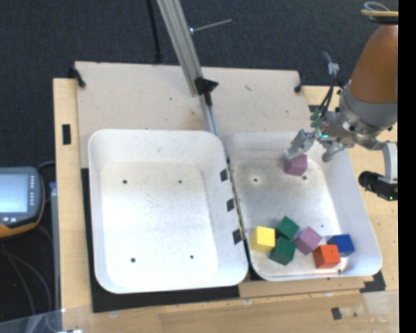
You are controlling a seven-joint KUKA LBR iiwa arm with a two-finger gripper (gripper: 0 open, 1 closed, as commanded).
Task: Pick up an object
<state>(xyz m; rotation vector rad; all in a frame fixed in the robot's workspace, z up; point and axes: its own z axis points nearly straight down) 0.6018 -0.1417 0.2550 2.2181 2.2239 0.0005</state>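
We see the gripper (pixel 299 149) hanging over the far part of the right bin (pixel 353 207), just above a purple block (pixel 296 164). Its metal parts blur into the bin's white wall, so we cannot tell how it is set, nor whether it touches the block — the block sits right under it, either on the bin floor or barely off it.

The arm (pixel 374 75) is cut off at the right, so only its orange band and grey wrist show, with a few thin cables beside them.

At the near end of the same bin lies a cluster of blocks: a yellow block (pixel 264 238), two green blocks (pixel 285 239) touching each other, a second purple block (pixel 309 239), an orange block (pixel 326 256) and a blue block (pixel 342 243) — all close together, some touching.

The left bin (pixel 97 186) shows dark specks on its floor.

A small screen device (pixel 10 196) sits at the left edge, partly cut off; its display is too pale and small for us to read any writing.
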